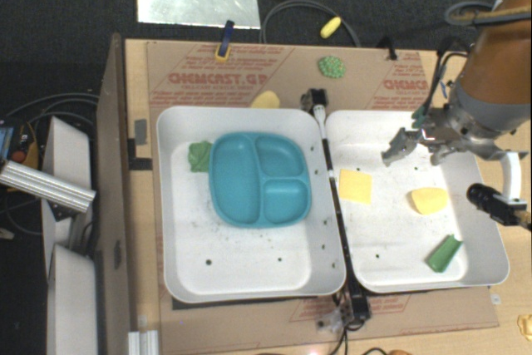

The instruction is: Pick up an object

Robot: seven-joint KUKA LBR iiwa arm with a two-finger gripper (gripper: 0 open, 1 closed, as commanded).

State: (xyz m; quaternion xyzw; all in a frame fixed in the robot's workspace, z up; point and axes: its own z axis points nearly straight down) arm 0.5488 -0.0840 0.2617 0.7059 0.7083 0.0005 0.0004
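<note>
- My hand (pixel 413 144) hangs over the right bin (pixel 474 274), near its top edge.
- I cannot tell how my hand is set, and I see nothing in it.
- Three things lie in this bin: a yellow square (pixel 356 186), a yellow lump (pixel 429 200) and a green stick (pixel 444 253).
- The yellow lump is the nearest one, I think. It lies at about 5 o'clock from my hand, a short way down.
- The lump is a bit wider than it is tall. Its long side runs from 9 o'clock to 3 o'clock.
- The yellow square lies at about 8 o'clock from my hand, near the wall between the bins.
- The green stick lies farther off, at about 5 o'clock. It points from 1 o'clock to 7 o'clock.
- The left bin (pixel 179 262) has a blue plate (pixel 259 179) with a green bit (pixel 199 155) beside it. They are far from me.
- I think I should go down and a little toward 5 o'clock for the lump.
</note>
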